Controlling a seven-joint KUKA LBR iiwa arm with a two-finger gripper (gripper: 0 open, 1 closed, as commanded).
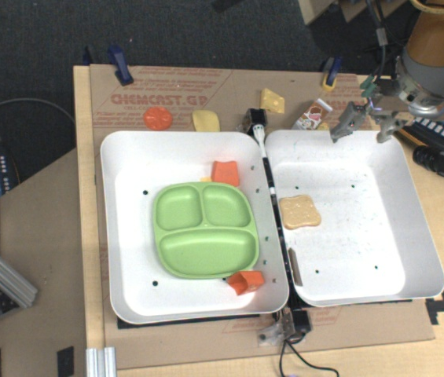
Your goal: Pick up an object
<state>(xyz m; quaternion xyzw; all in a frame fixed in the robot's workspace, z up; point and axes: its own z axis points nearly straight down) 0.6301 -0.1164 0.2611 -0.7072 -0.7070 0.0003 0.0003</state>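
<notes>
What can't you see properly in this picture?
- Lower orange block: partly tucked under the green divided plate, so its full shape is hidden.
- Small packet behind the bins: its print is too small to read.
- Arm: cut off by the top right corner.
- Gripper: over the right bin's back rim; anything between its fingers is too small to tell.

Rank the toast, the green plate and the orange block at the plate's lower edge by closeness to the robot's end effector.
From the end effector, at the right bin's top edge:
1. Toast, right bin, left side.
2. Green plate, middle of left bin.
3. Orange block, left bin, bottom edge.
</notes>
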